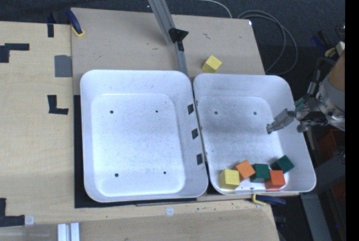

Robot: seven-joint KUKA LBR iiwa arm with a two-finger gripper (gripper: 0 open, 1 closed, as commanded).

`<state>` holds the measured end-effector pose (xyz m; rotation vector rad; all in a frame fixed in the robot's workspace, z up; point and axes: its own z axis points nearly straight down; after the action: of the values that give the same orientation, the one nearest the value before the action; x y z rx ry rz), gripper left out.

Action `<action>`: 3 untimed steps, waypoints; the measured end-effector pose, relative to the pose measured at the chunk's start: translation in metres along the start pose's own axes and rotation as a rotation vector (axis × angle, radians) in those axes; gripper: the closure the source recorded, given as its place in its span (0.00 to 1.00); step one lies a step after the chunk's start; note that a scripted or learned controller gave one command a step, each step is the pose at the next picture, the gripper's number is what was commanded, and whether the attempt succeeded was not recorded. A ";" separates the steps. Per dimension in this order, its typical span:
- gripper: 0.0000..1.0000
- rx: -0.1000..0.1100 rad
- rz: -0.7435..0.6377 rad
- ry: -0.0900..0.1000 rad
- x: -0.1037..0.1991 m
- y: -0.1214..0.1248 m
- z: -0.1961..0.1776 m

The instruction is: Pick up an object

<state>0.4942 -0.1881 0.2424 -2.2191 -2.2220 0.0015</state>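
Clustered in the near right corner of the right bin are the blocks: a yellow block, an orange block, two green blocks and a red-orange block, partly overlapping, so their contact is hard to make out. Another yellow cube is seen on the brown tabletop beyond the bins. The left bin is speckled white. The pincer is seen over the right bin's right edge, nothing visibly grasped; whether it is parted cannot be told. The arm is cut off at the right. No writing is legible.
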 end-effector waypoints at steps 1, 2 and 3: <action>0.00 0.003 -0.006 0.003 0.066 0.045 0.052; 0.00 -0.006 -0.008 0.002 0.158 0.161 0.033; 0.00 0.000 0.000 0.000 0.175 0.098 0.019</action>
<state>0.5919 -0.0131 0.2230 -2.2186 -2.2223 0.0024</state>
